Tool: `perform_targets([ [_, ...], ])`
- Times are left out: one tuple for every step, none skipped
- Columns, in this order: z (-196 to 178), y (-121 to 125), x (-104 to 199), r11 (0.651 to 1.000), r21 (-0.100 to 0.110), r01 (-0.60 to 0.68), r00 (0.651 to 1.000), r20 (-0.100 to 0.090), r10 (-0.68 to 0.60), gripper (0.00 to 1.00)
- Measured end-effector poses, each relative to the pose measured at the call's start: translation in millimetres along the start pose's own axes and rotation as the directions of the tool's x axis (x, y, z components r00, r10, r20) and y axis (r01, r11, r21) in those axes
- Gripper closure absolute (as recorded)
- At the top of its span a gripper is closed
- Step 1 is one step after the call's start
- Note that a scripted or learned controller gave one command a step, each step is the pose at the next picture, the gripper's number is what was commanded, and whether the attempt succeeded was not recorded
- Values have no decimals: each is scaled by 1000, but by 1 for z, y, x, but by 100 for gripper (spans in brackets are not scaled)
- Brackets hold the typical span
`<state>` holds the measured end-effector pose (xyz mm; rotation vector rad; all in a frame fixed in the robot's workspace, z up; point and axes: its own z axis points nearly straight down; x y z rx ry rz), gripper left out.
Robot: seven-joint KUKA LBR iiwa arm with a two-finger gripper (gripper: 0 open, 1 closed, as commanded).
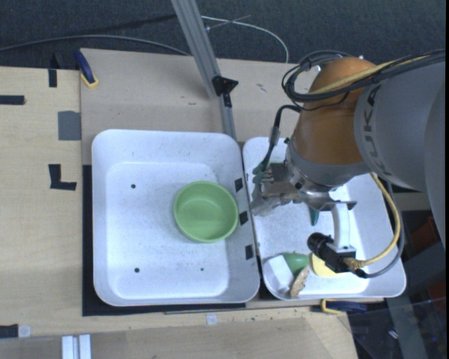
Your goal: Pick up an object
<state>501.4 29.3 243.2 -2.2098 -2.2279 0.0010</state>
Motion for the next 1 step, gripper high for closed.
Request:
perform_targets([
  [15,-4,49,1000,2,-2,1000,1,2,100],
])
